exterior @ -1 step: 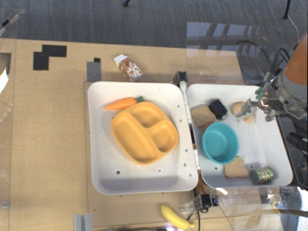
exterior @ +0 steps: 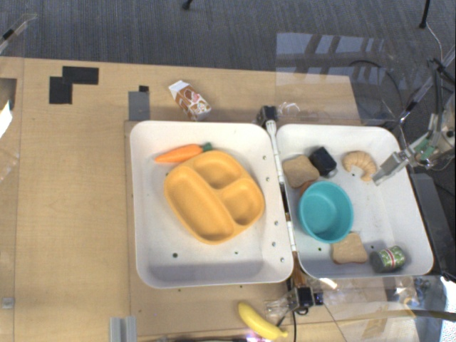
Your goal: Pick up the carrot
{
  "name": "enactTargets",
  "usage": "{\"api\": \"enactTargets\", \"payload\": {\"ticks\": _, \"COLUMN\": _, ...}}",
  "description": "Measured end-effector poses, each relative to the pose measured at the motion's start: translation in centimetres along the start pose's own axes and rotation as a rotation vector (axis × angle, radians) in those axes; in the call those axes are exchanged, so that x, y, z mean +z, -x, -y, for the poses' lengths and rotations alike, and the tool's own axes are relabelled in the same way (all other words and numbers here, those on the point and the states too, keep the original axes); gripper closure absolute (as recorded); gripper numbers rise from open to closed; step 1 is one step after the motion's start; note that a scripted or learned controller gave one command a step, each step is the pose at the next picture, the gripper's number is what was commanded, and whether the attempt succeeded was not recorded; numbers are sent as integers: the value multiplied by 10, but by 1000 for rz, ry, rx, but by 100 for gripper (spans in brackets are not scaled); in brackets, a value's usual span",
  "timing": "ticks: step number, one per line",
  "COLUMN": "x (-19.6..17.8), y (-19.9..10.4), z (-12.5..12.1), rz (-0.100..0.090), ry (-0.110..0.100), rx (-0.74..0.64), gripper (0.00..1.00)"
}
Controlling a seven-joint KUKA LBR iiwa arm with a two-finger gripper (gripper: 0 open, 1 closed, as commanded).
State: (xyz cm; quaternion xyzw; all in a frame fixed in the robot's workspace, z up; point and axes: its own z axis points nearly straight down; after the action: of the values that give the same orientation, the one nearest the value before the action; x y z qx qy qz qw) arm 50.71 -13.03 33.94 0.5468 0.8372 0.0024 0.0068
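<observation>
— Looking at the gripper (exterior: 390,168) first: can you say how the jaws stand?

— No, I cannot tell. It shows as a grey wedge at the right edge of the right bin (exterior: 413,219), slanting down and to the left, and its tip is too small and blurred to make out a gap. Nothing is visible between its tips.

— Is it touching anything?

— Its tip hangs over the bin's upper right part, just beside the croissant (exterior: 360,163), but I cannot tell whether they touch. The rest of the arm (exterior: 436,142) comes in from the right edge of the view, with a green patch showing near the wrist.

— And the carrot?

— The carrot (exterior: 181,153) lies in the left bin (exterior: 149,255), near its upper left corner, pointed end to the left and green top to the right. It rests against the upper edge of the yellow divided plate (exterior: 213,195). It is well apart from the gripper, a whole bin away.

— What else sits near the gripper?

— In the right bin, a teal bowl (exterior: 325,210) stands in the middle, a black block (exterior: 323,160) and a tan chunk (exterior: 300,170) lie at upper left, another tan piece (exterior: 349,249) and a small green can (exterior: 387,258) sit along the lower edge. A banana (exterior: 260,323) lies on the bench below the bins.
</observation>
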Motion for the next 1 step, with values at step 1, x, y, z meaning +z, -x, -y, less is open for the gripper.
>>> {"api": "enactTargets", "payload": {"ticks": 1, "x": 34, "y": 79, "z": -49, "rz": -2, "ry": -2, "rx": -521, "gripper": 0}}
